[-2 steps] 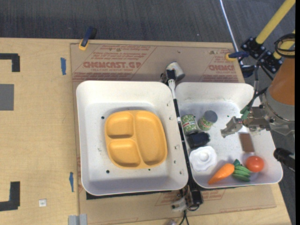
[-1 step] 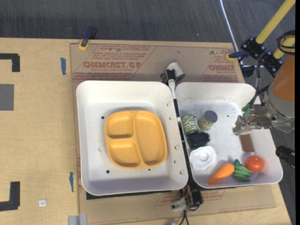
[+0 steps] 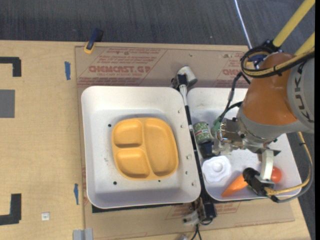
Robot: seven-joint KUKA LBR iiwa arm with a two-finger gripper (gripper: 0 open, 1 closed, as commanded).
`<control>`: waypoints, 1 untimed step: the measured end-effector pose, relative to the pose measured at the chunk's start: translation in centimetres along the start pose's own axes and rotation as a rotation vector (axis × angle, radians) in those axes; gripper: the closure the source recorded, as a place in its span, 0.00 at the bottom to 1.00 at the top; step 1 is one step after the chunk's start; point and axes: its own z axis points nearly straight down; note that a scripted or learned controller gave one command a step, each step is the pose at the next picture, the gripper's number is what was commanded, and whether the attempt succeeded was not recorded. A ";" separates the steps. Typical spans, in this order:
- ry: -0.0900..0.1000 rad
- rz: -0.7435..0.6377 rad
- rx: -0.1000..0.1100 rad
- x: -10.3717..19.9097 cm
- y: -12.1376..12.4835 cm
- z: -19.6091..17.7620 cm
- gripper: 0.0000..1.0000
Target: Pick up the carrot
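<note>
Holding a yellow tray [image 3: 145, 146], left bin [image 3: 95, 134], carrot [image 3: 235, 185] in right bin [image 3: 210, 96], jaws' state unclear

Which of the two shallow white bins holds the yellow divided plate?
The left shallow white bin holds the yellow divided plate; the right bin holds the orange carrot.
</note>
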 end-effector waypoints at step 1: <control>-0.001 0.222 -0.003 -5.8 1.0 -4.2 1.00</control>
